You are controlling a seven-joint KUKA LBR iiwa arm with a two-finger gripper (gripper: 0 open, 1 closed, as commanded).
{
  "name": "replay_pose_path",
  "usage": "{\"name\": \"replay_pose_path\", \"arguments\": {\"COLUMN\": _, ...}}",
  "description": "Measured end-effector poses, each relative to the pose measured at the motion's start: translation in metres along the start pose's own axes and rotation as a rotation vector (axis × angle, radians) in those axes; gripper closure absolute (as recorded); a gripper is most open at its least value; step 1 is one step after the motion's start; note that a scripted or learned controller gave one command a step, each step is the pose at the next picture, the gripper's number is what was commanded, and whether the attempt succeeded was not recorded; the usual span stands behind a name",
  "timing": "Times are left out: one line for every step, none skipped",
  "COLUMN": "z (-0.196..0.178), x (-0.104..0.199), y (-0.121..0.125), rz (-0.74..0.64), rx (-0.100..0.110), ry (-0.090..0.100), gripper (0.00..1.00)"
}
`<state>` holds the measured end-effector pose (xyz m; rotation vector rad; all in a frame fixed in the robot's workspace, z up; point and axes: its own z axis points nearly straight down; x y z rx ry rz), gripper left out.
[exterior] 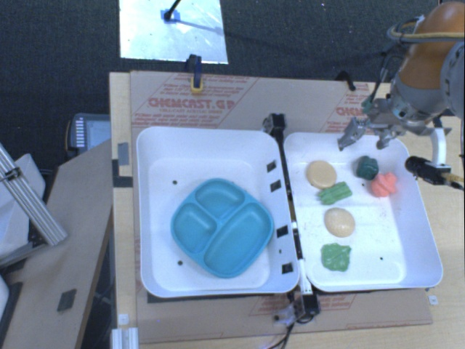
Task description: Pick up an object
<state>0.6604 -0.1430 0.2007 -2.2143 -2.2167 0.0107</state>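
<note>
Far to the left of the hand, the left bin [152, 151] holds a blue divided plate [221, 227] lying flat. In the right bin [414, 267], well below and left of the hand, sit a green leafy piece [336, 256] and a pale oval [338, 222]. Nearer, a green ridged piece [334, 193] touches a tan round [320, 173]. Just below the hand lies a dark teal lump [367, 168], with a pink-orange piece [383, 185] beside it. The hand [372, 137] hangs over the bin's far edge, fingers spread apart with nothing between them.
</note>
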Motion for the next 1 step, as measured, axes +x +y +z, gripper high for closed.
{"name": "replay_pose_path", "arguments": {"z": -0.009, "x": 0.0006, "y": 0.002, "rz": -0.002, "rx": -0.012, "ry": -0.001, "gripper": 0.0}}
